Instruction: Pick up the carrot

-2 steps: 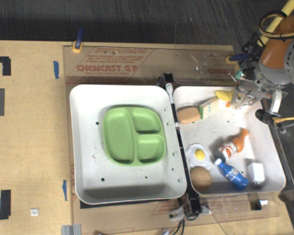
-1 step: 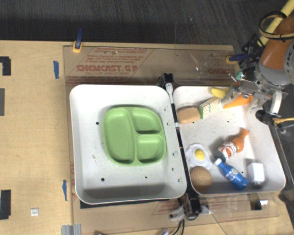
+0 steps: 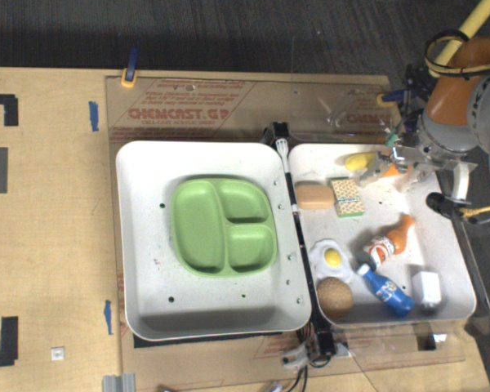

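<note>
The carrot [image 3: 403, 230] is a short orange piece lying at a slant in the right bin [image 3: 465, 288], right of the bin's middle. Its lower end touches a red and white item [image 3: 381, 252]. The gripper [image 3: 397, 158] hangs over the bin's far right corner, under the grey arm with the orange band [image 3: 453, 96]. It stands well above and behind the carrot, apart from it, close to a yellow lemon [image 3: 358, 162]. Nothing shows between it and the carrot.
The right bin also holds a tan bread block [image 3: 313, 195], a patterned cracker [image 3: 347, 197], a fried egg [image 3: 331, 257], a brown round thing [image 3: 335, 296], a blue bottle [image 3: 388, 291] and a white cube [image 3: 427, 287]. A green divided plate [image 3: 224, 224] lies in the left bin [image 3: 139, 219].
</note>
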Available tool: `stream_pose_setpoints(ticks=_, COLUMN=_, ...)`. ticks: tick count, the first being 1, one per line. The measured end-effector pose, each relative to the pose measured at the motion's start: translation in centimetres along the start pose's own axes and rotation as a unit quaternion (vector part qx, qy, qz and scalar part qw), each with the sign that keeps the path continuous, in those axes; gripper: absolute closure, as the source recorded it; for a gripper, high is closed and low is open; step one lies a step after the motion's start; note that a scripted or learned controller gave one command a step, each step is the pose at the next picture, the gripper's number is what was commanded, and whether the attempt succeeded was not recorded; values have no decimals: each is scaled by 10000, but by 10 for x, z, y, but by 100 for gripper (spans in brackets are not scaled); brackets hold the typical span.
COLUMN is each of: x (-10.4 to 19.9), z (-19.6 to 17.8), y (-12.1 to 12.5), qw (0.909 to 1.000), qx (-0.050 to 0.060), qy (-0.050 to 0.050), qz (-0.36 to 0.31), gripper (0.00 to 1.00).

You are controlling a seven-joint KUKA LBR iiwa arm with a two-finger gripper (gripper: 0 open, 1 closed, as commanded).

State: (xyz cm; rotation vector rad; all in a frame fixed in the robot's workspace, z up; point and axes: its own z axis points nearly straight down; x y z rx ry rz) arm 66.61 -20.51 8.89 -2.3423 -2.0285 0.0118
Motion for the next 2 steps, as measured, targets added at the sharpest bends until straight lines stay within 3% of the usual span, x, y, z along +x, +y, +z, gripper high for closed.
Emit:
stream_pose_setpoints(ticks=1, x=-2, z=-11, y=2, qw=9999, qx=-107, qy=-83, qz=-19, gripper=100)
stream_pose_setpoints(ticks=2, x=-1, z=-22, y=3, qw=9999, qx=-128, qy=-97, qz=-29, gripper=100)
